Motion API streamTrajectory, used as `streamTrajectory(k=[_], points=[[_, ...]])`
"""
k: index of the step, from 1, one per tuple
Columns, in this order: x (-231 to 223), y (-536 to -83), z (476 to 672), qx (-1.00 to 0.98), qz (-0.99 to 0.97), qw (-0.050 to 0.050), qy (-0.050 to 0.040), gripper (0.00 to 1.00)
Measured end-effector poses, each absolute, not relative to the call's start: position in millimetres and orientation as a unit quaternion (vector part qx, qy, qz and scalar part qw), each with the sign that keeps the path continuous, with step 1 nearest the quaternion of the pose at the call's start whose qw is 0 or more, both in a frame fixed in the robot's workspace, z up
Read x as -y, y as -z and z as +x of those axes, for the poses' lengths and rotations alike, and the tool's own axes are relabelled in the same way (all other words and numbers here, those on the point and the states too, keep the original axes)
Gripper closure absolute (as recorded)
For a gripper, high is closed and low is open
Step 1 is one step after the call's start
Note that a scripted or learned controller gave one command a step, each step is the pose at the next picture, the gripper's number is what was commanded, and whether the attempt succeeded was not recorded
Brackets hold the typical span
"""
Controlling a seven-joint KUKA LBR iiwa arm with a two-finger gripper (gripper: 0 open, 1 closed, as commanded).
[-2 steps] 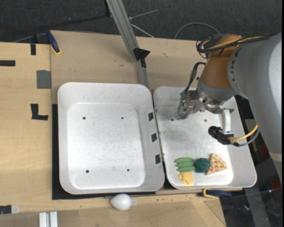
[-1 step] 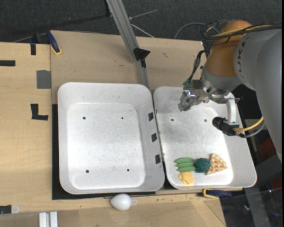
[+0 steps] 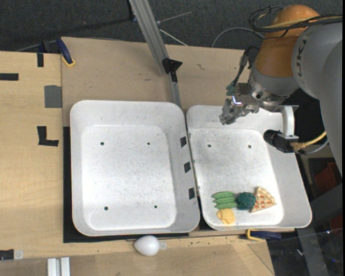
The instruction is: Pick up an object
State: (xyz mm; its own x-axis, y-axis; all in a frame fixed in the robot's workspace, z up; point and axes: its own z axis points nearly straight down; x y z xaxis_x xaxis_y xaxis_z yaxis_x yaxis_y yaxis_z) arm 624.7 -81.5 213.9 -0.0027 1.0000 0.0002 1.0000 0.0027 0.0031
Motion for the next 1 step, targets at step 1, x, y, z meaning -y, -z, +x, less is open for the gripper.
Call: streamTrajectory(k=[1], points=[[81.0,-244.3,625.4,-0.708,0.706,0.001,-0.0008,1.00]])
